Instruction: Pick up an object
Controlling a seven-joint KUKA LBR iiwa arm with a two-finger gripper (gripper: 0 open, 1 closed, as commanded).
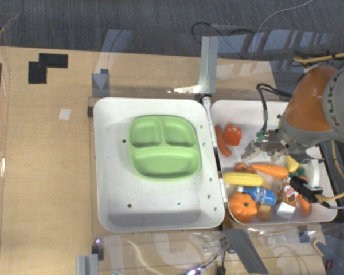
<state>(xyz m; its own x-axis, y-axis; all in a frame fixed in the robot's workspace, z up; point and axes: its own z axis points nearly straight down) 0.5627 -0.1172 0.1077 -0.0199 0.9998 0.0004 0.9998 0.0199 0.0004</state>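
Two bins: I see them side by side on the bench (40, 171), left bin (112, 211) and right bin (229, 112).
Left bin: it holds a green tray (163, 146) with three compartments, lying flat near the middle.
Right bin: it is crowded with toy food, mostly toward the near half.
Tomato: a red tomato (233, 134) sits by the left wall, with a red strip-like piece (222, 142) just beside it.
Corn: a yellow cob (243, 179) lies across the middle, a carrot (269, 169) just above it in my view.
Pumpkin: an orange pumpkin (243, 206) sits in the near left corner, touching a blue item (262, 196).
Arm: it reaches in from the right, orange band (307, 105) over the right bin.
Gripper: the gripper (259, 147) hangs low over the right bin, between tomato and carrot.
Claw: I see the fingers spread moderately, nothing between them.
Far right: small pieces cluster there, too jumbled for me to name.
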